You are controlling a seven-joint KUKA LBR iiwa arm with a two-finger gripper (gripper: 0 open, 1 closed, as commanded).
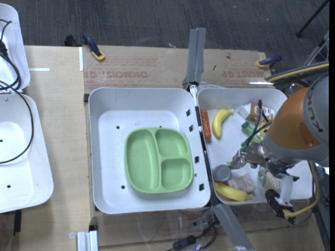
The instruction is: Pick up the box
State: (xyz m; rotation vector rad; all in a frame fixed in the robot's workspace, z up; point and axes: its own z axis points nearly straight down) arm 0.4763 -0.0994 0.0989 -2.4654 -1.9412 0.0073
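I hang low over the right bin (236,94), my gripper (250,157) hidden under my wrist, so its grip I cannot tell. The box (260,112) lies beyond my fingers, amid clutter, bananas alongside.

We count two white bins, left (99,140) and right (222,95); one green divided plate (158,161); two bananas, upper (221,120) and lower (232,193); one orange-red stick-shaped item (205,125); one small grey round object (222,173)
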